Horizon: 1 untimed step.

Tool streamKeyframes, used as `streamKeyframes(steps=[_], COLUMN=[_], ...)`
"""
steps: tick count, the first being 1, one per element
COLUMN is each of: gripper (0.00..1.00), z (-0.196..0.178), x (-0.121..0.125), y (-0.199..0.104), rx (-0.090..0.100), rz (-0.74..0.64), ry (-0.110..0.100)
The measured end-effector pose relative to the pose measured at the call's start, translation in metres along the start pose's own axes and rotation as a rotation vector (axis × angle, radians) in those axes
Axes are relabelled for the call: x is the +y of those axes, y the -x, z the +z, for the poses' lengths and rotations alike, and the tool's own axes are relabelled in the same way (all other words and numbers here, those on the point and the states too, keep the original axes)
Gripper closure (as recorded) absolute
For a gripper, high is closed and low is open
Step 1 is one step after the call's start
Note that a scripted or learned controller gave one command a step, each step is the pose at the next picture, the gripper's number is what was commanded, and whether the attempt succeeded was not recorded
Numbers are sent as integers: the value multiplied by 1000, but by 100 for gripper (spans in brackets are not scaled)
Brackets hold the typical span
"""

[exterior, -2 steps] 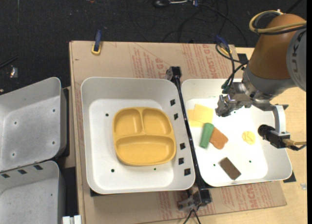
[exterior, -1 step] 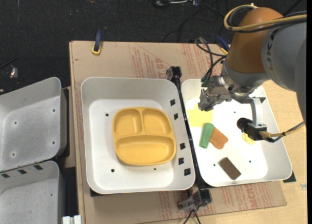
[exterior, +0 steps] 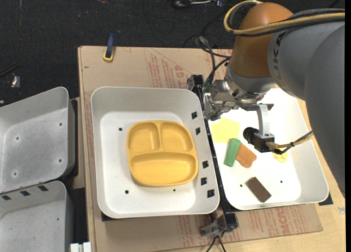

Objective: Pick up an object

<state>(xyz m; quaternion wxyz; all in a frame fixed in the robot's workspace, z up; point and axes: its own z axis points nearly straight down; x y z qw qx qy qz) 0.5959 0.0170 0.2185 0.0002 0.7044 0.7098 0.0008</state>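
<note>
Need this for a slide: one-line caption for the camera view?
KUKA arm over right bin containing green block, orange piece, brown block; yellow divided plate in left bin.

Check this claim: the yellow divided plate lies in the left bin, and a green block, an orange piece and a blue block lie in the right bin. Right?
One error: the camera view shows a brown block, not a blue one. It lies in the right bin with the green block and orange piece; the yellow divided plate lies in the left bin.
</note>
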Motion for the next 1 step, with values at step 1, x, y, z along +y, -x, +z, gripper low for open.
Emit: streamKeyframes(steps=[1], gripper=[100], z=[-15], x=[32], y=[-50], rx=[1], rz=[-1], ry=[3])
